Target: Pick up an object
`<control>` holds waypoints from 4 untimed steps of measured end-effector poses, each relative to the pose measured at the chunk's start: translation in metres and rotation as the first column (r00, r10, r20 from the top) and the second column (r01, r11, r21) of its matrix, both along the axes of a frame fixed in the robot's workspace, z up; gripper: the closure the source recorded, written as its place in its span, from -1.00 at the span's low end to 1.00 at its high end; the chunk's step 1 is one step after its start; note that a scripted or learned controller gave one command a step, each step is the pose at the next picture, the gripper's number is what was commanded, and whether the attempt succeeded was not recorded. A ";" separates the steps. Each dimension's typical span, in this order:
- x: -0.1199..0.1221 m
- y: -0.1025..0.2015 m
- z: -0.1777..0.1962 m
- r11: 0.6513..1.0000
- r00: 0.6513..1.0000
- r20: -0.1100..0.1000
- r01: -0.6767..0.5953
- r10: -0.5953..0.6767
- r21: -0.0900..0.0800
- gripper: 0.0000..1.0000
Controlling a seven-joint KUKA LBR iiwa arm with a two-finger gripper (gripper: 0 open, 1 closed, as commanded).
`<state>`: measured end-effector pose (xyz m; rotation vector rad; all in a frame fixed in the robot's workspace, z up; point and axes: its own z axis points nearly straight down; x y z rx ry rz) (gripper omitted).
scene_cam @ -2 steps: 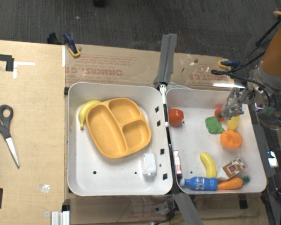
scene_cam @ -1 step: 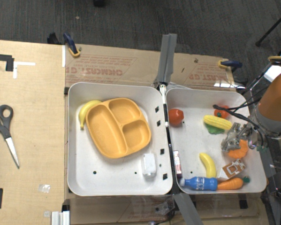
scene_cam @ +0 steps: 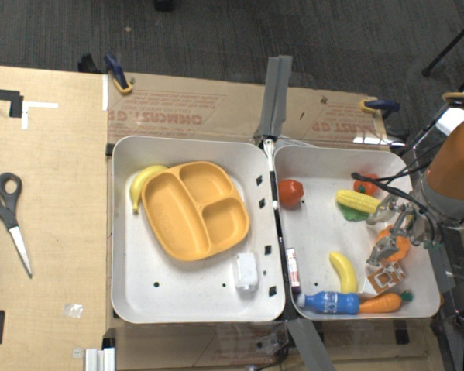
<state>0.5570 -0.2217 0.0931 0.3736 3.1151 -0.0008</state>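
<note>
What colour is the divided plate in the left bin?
Yellow-orange plate, seen in the camera view.

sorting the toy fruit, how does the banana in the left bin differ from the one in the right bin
The left-bin banana lies curved along the rim of the orange divided plate, touching it; the right-bin banana lies alone on the bin floor, apart from the blue bottle below it. The left-bin banana looks larger and more strongly curved; the right-bin banana looks shorter and straighter. Both are yellow and lie flat.
</note>
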 end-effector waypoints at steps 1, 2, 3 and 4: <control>0.042 0.041 0.000 0.998 0.998 0.002 0.058 -0.058 0.001 -1.00; 0.089 0.089 0.000 0.993 0.993 -0.025 0.118 -0.118 -0.002 -1.00; 0.086 0.125 -0.004 0.998 0.998 -0.025 0.057 -0.057 -0.002 -1.00; 0.027 0.077 0.000 0.999 0.999 -0.001 0.045 -0.045 0.000 -1.00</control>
